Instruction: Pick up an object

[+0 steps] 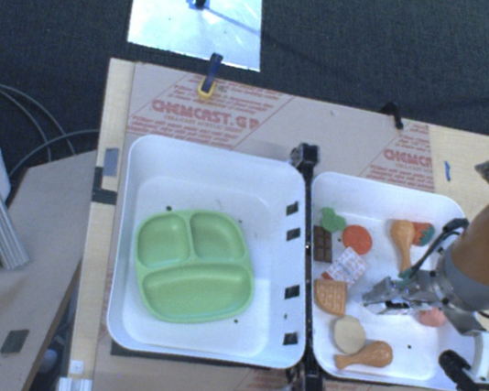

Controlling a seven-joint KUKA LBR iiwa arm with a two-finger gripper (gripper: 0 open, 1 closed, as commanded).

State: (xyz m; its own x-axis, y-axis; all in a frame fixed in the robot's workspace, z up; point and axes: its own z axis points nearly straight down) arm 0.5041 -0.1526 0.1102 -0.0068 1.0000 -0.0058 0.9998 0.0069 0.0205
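Lying flat near end effector (374, 297): tan, waffle-patterned toy (331, 296).

Bench (267, 115) bears left bin (138, 246), right bin (383, 197), side by side.

Right bin (384, 193): shallow, white, holds all the small toy foods.
Green piece (332, 220): far-left corner, beside a red round piece (357, 239).
Brown bar (322, 244): along the left wall.
Checkered packet (348, 267): just above the waffle (331, 295).
Pale disc (350, 333): touching the near drumstick (368, 355).
Second drumstick (402, 239): upright, toward the far wall.
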